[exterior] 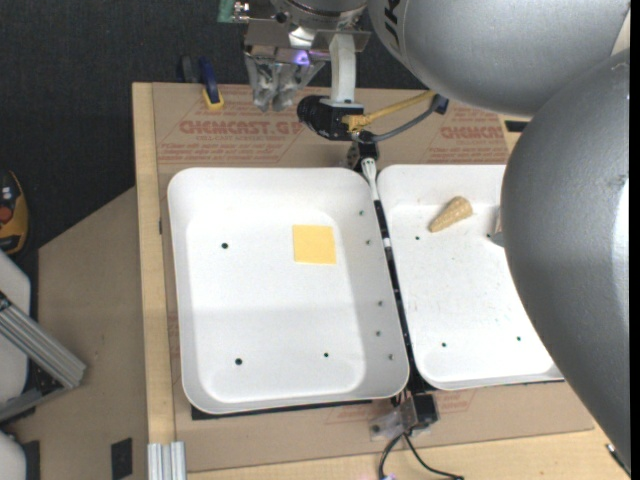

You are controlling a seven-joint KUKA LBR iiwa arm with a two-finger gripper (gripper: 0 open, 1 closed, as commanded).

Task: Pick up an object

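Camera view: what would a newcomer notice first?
The bulky grey arm looms across the top and right side. A flat yellow square lies near the middle of the left bin, and a tan cone-shaped piece lies in the far part of the right bin. The gripper hangs beyond the left bin's far edge, above the brown board.

robotics lab, KUKA arm (pixel 520 38), white bins (pixel 200 368) on cardboard-topped bench (pixel 160 118)
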